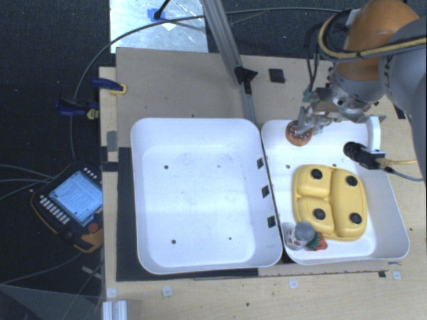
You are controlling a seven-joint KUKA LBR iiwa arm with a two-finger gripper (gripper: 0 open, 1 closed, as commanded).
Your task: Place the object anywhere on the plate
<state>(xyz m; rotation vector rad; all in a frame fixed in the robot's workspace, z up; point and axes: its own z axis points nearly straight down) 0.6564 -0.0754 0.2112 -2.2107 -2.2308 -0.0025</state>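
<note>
So the arm [373, 52] was reaching in from the right, orange band up top, with the gripper [308, 124] down over the far left corner of the right bin [383, 245]. Right at the fingertips there was a small round brownish object [297, 134], sitting by the bin's back rim. The fingers looked closed in around it, pinching it from above as far as I could make out, though it's pretty small and a bit blurry there, so I couldn't say whether it was lifted or resting on the bin floor.

The plate [330, 202] was the yellow divided one with three compartments and dark dots on it, lying in the middle of the same bin, nearer the front. The brownish thing was well apart from it, up toward the back, not on it at all.

Down in the front left corner of that bin, just beside the plate, there was a little cluster of stuff [305, 235]: something grey and round with bits of red and green next to it. Couldn't tell what exactly.

The left bin [143, 179] sat right next to it, touching along the middle. Off to the left on the dark floor was a teach pendant [72, 202] with its screen lit up.
</note>
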